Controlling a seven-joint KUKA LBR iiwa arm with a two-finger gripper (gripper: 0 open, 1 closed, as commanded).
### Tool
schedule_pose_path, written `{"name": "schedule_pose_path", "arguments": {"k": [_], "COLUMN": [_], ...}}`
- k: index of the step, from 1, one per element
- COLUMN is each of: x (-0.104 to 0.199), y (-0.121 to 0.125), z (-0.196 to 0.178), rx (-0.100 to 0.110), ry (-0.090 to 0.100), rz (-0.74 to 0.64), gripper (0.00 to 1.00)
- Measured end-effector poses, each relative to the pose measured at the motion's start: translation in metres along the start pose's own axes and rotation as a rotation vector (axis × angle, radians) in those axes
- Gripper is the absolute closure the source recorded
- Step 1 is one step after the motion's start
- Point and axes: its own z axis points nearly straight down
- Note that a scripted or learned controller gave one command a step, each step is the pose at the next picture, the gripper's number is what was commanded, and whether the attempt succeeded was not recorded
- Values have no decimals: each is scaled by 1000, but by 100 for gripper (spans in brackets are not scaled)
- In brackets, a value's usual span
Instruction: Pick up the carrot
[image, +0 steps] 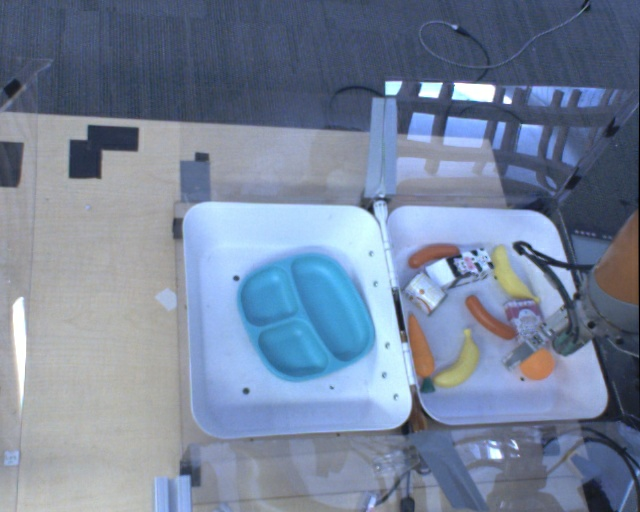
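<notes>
So nearest the camera in the right bin (590, 405) there's a banana (460, 362) lying at a slant, and just to its left the carrot (420, 352), tucked right up against the bin's left wall with its green end pointing toward the near edge. Off to the right of those, the gripper (535, 348) is down low over in the right part of the bin, right by a small orange fruit (538, 367) and a red-and-white packet (524, 318), well apart from the carrot, and honestly I can't tell if it's released or clenched, too small and cluttered there. Next to the packet is a sausage (488, 317), then a small can (426, 291) on its side. Further back there's a second sausage (434, 255), a black-and-white toy thing (470, 264) and another banana (512, 275). The left bin (215, 400) has a blue divided plate (305, 315) sitting in the middle of it.
</notes>
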Motion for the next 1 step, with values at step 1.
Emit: {"name": "schedule_pose_path", "arguments": {"k": [1], "x": [-2], "y": [3], "z": [-10], "rx": [-5], "ry": [-5], "rz": [-1], "gripper": [100]}}
